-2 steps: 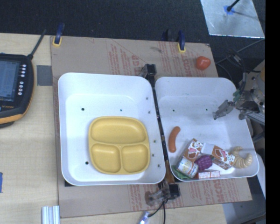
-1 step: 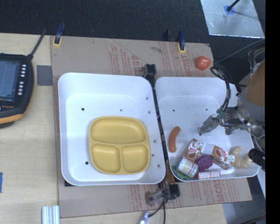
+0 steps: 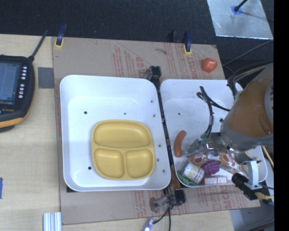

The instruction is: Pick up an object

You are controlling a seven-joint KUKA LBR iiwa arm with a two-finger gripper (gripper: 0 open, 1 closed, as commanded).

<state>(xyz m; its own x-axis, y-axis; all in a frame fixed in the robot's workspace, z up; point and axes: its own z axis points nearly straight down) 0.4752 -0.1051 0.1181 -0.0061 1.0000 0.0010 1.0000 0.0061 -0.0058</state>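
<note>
**Colleague:** What have you got on the overhead camera?

**Me:** I count two shallow white plastic bins side by side on a brown cardboard sheet. The left bin (image 3: 111, 93) holds one yellow three-compartment plastic tray (image 3: 123, 149), sitting flat toward the near side. The right bin (image 3: 188, 95) holds the loose items, all bunched at its near edge.

**Colleague:** Which items, and how do they lie?

**Me:** One orange-red toy sausage (image 3: 179, 143) lies by itself near the bin's left wall. Its long axis runs roughly from near to far, leaning slightly right at the far end. Just nearer than it I see one small can with a printed label (image 3: 194, 172), tipped on its side, and one purple grape-like toy (image 3: 211, 167) touching it. A flat packet with red print (image 3: 216, 180) lies beneath those. The rest of the pile is too cluttered for me to count.

**Colleague:** And the arm?

**Me:** The grey arm with the orange band comes in from the right, and its gripper (image 3: 208, 145) sits low over the pile, just right of the sausage. I can't tell whether it's open or closed, and I see nothing held in it.

**Colleague:** Anything outside the bins?

**Me:** One small red ball-like object (image 3: 209, 64) on the cardboard beyond the right bin, and one orange-edged control pendant (image 3: 9, 90) on the bench at far left.
</note>
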